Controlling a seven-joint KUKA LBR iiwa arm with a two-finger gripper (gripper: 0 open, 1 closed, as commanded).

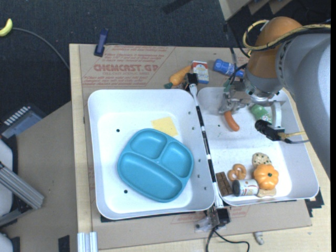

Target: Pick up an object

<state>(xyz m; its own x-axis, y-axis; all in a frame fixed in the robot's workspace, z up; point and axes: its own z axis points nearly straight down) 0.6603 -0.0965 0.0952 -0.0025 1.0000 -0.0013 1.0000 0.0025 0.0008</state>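
Hot dog (231,121) lies in the right bin (299,161), upper-left area, tilted, just below the gripper (231,103). Gripper sits low over the bin's upper part; can't tell its state, and nothing visibly grasped. Green item (258,110) just right of it, mostly hidden by the wrist. Along the bin's lower edge: pumpkin (265,176), cookie (259,159), small donut (238,170), chocolate bar (224,183), small bottle (245,188). Left bin (105,114) holds a blue divided plate (155,164) and a yellow cheese slice (166,125) touching its upper edge.
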